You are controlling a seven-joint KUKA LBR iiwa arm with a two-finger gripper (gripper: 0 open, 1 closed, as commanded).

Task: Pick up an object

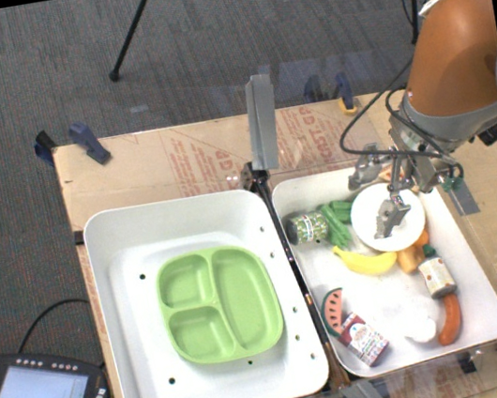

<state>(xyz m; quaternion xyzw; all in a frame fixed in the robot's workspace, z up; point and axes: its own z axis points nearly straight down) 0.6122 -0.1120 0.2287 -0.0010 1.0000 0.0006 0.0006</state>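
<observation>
Cardboard-topped bench (176, 163), two shallow white bins. In the right-hand white bin (489, 294) the gripper (392, 215) hangs directly over a round white plate (387, 216), banana (366, 261) just beside. Gripper's state: I cannot tell.

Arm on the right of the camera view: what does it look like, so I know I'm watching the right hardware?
The arm has a big rounded orange shell above a grey wrist section. Black cables loop around the wrist, and a yellow cable arcs behind it at the top. Below hangs a small grey metal end effector.
</observation>
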